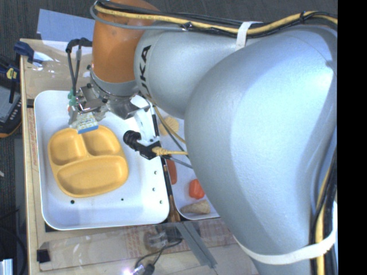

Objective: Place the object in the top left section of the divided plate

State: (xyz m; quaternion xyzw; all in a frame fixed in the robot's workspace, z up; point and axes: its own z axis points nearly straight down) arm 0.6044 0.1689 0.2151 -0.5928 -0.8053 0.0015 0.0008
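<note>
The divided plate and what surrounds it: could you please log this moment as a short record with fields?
plate: yellow divided plate, three sections, lying in the left bin
end effector: end effector at the plate's far rim, above the boundary between the two small sections
held object: cannot tell
right bin: an orange-red item and a tan item
arm: grey arm covers most of the right bin

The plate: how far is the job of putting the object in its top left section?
Done: the gripper is at the plate's top edge, between its two upper sections. In hand: something small and blue-white sits at the gripper's tip; whether it is held is unclear. Left: all three sections look bare, so nothing is placed yet.
</note>
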